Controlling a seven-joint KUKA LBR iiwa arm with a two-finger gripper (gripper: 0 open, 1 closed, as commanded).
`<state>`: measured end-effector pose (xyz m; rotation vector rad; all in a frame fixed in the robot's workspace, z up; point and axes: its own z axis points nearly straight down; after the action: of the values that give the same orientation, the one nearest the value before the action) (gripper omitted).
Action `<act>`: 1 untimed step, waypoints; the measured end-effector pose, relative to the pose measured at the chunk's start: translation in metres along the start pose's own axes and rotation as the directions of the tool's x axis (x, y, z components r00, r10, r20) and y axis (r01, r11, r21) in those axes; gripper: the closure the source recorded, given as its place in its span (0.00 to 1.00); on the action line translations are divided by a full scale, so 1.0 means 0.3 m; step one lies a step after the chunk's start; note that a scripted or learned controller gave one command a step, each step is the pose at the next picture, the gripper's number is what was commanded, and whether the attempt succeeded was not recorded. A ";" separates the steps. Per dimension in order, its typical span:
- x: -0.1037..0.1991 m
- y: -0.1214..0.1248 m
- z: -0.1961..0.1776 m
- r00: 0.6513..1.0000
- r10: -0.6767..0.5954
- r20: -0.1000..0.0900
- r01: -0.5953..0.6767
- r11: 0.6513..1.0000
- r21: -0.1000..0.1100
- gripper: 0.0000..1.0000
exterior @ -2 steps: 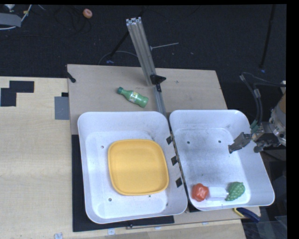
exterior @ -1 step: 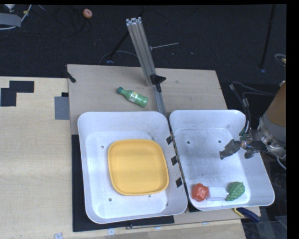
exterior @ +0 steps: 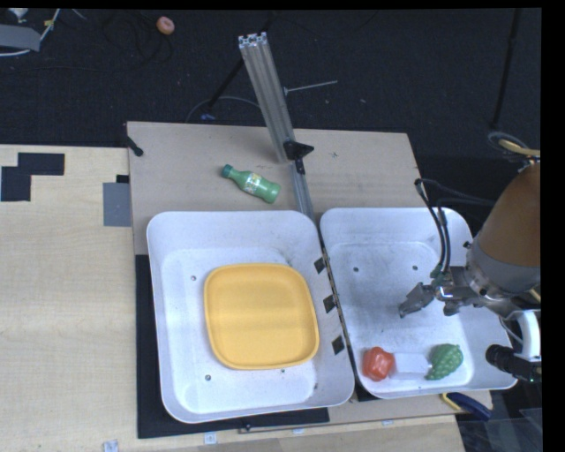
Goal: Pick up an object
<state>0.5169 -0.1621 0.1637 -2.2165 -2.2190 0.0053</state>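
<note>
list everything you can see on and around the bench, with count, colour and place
white bins: 2, white, side by side on the bench
plate: 1, yellow, rounded square, lying flat in the left bin
tomato-like toy: 1, red, near front edge of the right bin
green bumpy toy: 1, green, front right of the right bin, apart from the red one
bottle: 1, green with pale label, lying on its side on the bench behind the left bin
metal rail: 1, silver, slanting up from behind the bins
small round thing: 1, orange, on the dark floor at top left
arm: 1, grey and orange, at right
gripper: 1, dark, over the right bin
</note>
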 end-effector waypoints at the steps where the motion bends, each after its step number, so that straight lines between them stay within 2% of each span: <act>1: -0.007 -0.004 0.143 1.000 0.000 0.000 0.000 1.000 -0.002 0.00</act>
<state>0.5154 -0.1642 0.1208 -2.2178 -2.2199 0.0039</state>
